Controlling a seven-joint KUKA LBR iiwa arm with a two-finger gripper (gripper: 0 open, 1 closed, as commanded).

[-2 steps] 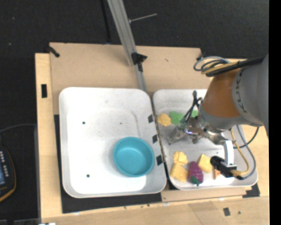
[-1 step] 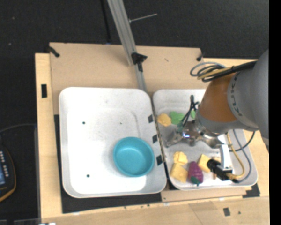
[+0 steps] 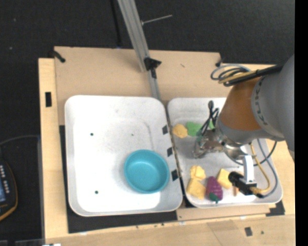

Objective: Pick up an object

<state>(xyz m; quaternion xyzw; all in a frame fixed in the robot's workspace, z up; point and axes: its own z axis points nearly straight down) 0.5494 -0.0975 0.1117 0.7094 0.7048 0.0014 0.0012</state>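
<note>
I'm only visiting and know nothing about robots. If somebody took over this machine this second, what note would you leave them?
End effector: low in the right bin, near its middle; nothing visibly held.
Right bin: green piece and small yellow piece at the back left; yellow pieces and a purple piece at the front.
Left bin: blue bowl at its front right.
Done: no pick-up visible.
Left: grasp one object and lift it.

The grey arm (image 3: 277, 101) reaches in from the right, its orange band (image 3: 238, 109) bent steeply downward, and the pincer (image 3: 203, 146) hangs low at its tip, pointing down and leftward.
</note>
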